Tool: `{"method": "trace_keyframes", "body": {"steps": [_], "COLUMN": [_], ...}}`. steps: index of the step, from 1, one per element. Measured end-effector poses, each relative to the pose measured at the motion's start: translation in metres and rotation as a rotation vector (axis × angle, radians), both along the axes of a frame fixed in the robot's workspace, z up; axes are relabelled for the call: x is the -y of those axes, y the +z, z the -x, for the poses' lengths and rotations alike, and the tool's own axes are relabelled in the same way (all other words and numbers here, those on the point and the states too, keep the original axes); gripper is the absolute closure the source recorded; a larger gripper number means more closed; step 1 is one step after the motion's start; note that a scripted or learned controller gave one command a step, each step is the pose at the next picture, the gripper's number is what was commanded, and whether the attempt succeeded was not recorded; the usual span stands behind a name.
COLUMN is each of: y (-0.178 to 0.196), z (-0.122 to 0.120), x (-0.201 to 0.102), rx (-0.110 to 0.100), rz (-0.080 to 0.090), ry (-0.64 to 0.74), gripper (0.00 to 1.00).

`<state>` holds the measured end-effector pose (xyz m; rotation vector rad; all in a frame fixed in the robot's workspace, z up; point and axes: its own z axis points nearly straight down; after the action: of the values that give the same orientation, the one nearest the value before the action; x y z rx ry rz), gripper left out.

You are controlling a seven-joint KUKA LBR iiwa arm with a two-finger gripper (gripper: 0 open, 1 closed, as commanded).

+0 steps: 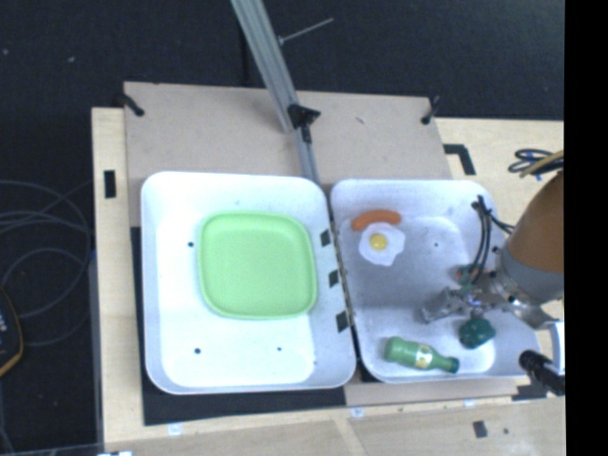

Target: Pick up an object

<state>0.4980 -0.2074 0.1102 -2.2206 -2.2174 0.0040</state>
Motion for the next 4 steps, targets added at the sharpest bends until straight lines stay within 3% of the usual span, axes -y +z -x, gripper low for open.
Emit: {"method": "trace_keyframes", "body": {"steps": [1, 3, 4], "y": [0.013, 0.118, 0.139], "z": [-0.002, -0.004, -0.004], "x": [0.0, -0.002, -0.001], "rx": [0.006, 0.011, 0.007], "rz": [0.0, 0.003, 0.001], "ry": [-0.001, 0.002, 0.002], "gripper": [1.0, 1.0, 1.0]}}
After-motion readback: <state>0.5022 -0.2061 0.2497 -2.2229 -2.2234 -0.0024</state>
